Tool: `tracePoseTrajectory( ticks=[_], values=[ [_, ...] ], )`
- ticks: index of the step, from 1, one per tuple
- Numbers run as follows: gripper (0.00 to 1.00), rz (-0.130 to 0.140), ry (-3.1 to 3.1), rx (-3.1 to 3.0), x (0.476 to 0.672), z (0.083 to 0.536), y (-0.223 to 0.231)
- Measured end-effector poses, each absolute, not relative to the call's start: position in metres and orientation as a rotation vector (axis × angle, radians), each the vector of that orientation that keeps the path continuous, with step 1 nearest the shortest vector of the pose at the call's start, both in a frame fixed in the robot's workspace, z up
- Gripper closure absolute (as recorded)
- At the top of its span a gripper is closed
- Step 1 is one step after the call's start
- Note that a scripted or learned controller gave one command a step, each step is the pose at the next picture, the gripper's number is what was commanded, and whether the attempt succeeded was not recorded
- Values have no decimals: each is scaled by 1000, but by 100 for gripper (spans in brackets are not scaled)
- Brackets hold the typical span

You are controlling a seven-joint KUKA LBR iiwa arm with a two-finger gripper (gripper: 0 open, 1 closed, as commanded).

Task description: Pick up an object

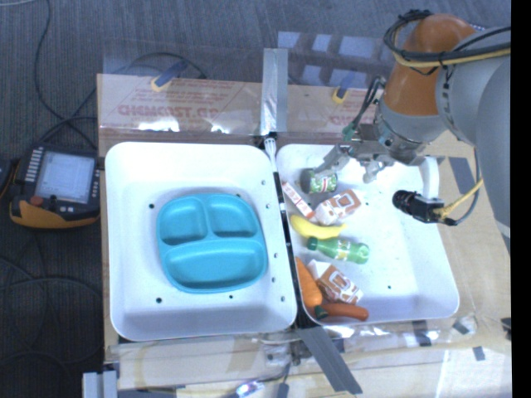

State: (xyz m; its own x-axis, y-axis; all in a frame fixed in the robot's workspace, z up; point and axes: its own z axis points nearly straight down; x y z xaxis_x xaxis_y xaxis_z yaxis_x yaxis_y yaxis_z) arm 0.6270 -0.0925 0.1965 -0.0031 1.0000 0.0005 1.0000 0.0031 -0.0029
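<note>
Where grey carpet (166,23) spreads, cardboard bench (191,106), two white bins (133,247), teach pendant (54,185)

Overhead, slanted — both bins (199,160)

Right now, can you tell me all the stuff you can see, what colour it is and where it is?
bins: two, white, side by side on the bench
tray: one, blue, three compartments, in the left bin
can: one, green, lying near the top of the right bin
cartons: two, white and orange, right bin, one mid, one low
banana: one, yellow, right bin near the divider
bottle: one, green, lying below the banana
carrots: two, orange, bottom left corner of the right bin
handheld screen: one, grey and orange, on the floor at left
arm: one, grey with orange band, above the right bin
</note>
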Motion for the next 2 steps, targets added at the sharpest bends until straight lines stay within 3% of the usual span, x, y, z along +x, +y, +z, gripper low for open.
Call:
tracePoseTrajectory(
  ticks=[1,2],
  values=[
    [0,0,-2314,-2124,617,103,-136],
    [0,-5,-2328,-2122,634,89,-102]
  ],
)
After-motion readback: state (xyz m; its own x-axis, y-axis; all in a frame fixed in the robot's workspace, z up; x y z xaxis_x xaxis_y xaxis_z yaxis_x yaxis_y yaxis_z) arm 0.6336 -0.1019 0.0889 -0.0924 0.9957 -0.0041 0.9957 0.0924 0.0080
